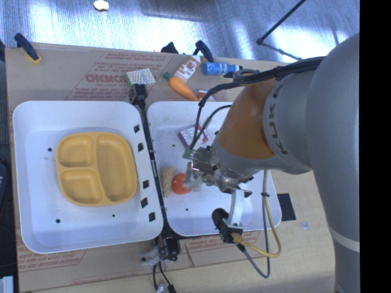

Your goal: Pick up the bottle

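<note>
A small white bottle with an orange label (187, 69) lies on the cardboard beyond the right bin's far rim, outside the bin. Beside it to the right lies a blue bottle-shaped item (218, 68). My gripper (195, 171) is low inside the right bin (160, 122), well in front of both of them. It sits just right of a red round item (179, 184). The wrist and the grey and orange arm cover the gripper from above and hide much of the bin floor.
A beige chunk (167, 178) lies left of the red item, and a pink patterned packet (191, 136) sits farther back. An orange carrot (182, 88) rests at the bin's far rim. The left bin (27, 163) holds a yellow divided plate (96, 166).
</note>
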`<control>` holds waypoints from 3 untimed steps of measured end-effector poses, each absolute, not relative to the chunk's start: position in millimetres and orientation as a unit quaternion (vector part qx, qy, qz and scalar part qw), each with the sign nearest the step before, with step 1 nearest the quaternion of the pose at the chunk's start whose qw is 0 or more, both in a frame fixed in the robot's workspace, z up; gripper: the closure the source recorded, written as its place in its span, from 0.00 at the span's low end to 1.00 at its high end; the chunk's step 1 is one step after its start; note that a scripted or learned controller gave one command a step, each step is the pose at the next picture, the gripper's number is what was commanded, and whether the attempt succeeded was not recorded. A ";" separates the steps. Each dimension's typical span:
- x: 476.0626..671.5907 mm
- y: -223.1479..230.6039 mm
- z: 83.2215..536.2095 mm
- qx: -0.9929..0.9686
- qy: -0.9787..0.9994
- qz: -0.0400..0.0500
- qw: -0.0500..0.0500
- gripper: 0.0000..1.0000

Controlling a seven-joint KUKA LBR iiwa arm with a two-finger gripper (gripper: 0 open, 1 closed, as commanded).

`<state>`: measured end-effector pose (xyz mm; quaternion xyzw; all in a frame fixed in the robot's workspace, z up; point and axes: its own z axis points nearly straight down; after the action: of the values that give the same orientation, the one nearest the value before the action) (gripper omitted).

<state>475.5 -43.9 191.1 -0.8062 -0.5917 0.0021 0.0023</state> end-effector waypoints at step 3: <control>475.8 -9.2 191.2 -0.480 -0.877 0.001 0.002 1.00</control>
<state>475.8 -9.2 191.2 -0.4796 -0.8775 0.0011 0.0022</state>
